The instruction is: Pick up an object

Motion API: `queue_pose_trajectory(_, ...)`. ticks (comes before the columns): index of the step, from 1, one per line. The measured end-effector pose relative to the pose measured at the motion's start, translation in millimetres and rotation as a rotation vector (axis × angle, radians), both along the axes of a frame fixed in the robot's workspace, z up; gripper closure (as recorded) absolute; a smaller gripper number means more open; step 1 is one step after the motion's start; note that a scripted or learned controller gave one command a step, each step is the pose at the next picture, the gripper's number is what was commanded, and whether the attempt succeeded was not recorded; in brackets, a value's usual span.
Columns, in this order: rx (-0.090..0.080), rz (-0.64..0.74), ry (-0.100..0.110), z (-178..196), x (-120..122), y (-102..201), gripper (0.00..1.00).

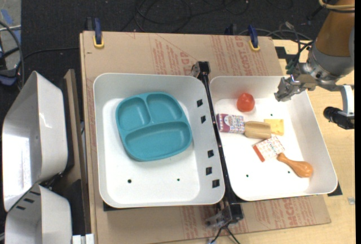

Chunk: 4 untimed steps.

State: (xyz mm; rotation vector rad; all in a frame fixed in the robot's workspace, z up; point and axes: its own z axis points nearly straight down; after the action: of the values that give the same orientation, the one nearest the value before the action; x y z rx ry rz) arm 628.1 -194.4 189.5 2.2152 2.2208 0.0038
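Note:
In the right bin (316, 141) lie a red ball-like object (245, 102), a purple-and-white packet (230, 122), a tan wooden block (258, 130), a yellow piece (275, 126), a red-and-white card (269, 148) and an orange drumstick-shaped toy (295, 165). My gripper (286, 92) hangs over the bin's far right corner, right of the red ball and apart from every object. Nothing shows between its fingers.
The left bin (107, 141) holds a teal divided plate (153, 125). A black divider (210, 124) runs between the bins. White containers (31, 130) stand off the bench at the left. Blue clamps (98, 34) hold the cardboard at the back edge.

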Motion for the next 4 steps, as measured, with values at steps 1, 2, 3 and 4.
queue_pose_trajectory(1,0.0,0.0,-0.001,43,-1,-1,1.0)
queue_pose_trajectory(2,0.002,0.003,0.006,42,-18,38,1.0)
queue_pose_trajectory(3,0.004,0.004,0.008,33,-43,92,1.0)
queue_pose_trajectory(4,0.004,0.005,0.008,26,-63,146,1.0)
